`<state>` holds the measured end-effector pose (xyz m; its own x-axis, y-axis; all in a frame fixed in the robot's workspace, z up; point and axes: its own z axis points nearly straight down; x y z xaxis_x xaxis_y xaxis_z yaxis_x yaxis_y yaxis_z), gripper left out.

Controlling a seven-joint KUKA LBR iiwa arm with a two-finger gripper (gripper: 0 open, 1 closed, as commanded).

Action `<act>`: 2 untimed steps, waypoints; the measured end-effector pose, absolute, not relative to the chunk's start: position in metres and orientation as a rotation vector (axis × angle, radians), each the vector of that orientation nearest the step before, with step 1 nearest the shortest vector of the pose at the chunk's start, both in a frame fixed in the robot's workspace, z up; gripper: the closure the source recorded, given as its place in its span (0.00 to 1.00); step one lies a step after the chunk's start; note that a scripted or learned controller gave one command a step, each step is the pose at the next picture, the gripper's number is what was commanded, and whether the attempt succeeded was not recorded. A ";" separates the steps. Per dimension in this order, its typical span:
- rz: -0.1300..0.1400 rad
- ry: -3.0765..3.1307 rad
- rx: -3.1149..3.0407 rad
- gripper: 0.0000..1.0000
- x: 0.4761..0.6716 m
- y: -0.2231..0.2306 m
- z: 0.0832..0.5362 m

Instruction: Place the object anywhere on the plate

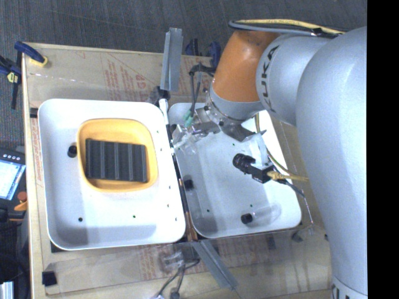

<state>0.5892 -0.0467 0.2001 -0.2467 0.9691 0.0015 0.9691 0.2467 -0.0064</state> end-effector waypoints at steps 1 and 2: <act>0.004 -2.729 -1.548 1.00 0.590 -0.001 0.192; 0.004 -2.729 -1.548 0.00 0.590 -0.002 0.192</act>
